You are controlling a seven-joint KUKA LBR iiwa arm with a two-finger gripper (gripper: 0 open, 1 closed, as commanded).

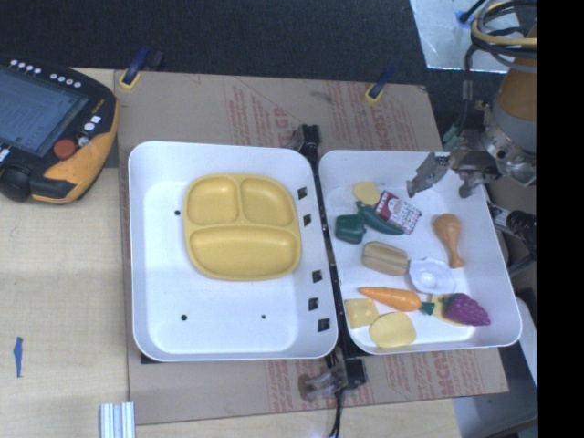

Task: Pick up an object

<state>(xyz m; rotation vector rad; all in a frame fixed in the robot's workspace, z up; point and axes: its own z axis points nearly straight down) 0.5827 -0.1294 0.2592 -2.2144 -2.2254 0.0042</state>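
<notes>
The arm is getting ready to pick a toy.

The right bin (pixel 507 322) on the counter (pixel 228 94) holds the toy foods; the end effector (pixel 447 179) hangs wide and empty above the drumstick (pixel 448 237), and must go down.

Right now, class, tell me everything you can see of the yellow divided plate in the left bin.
The yellow divided plate lies flat and right way up in the left bin, toward its upper middle. It looks like matte plastic, a rounded rectangle with raised ridges forming three compartments: two small ones at the top and one wide one below. All three are empty. It rests on the bin floor, touching nothing else.
</notes>
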